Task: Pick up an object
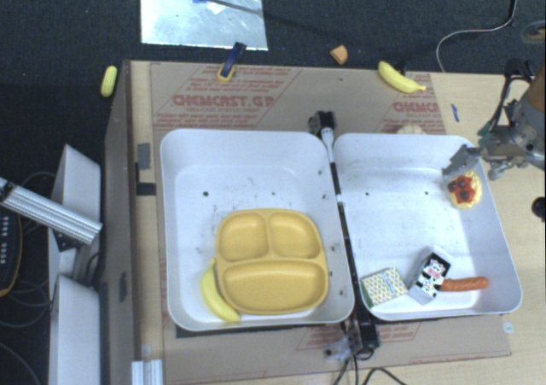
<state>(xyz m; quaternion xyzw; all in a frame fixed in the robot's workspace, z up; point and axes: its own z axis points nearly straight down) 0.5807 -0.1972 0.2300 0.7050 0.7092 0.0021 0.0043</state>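
Fingers (478,161) above pizza toy (465,190) (spread)

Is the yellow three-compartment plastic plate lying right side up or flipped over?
Right side up. The yellow three-compartment plastic plate lies in the left white bin, its three hollows facing the camera, with nothing in them.

The divided tray (271,259) lies in the left bin (183,157), a banana (215,294) touching its left edge. Right of the tray, in the right bin (401,153), lie a small packet (383,286), a carton (432,276), a sausage (463,284) and, farther back, a pizza slice (465,189).
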